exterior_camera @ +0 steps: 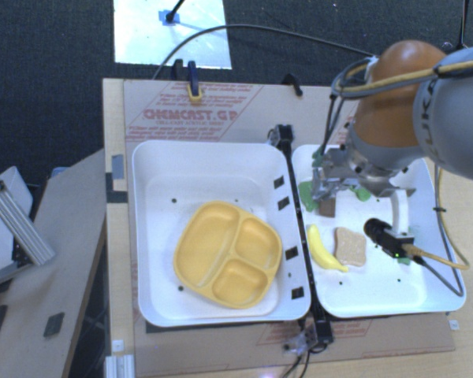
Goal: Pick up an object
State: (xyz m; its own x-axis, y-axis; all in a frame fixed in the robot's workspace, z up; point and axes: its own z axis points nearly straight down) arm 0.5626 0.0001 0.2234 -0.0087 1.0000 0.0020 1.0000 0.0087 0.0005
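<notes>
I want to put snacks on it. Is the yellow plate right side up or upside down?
Right side up. The yellow plate lies in the left bin with its three hollow compartments facing up and nothing in them.

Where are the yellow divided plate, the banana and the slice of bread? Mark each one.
yellow divided plate (pixel 227 253): camera view, on the ridge between its compartments.
banana (pixel 322 249): camera view, on the middle of its curved body.
slice of bread (pixel 350 246): camera view, on the centre of its flat face.

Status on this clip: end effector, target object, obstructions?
End effector low over right white bin, finger state unreadable. Small brown block beneath it, grasp unconfirmed. Yellow plastic banana and tan toast slice lie nearby.
</notes>
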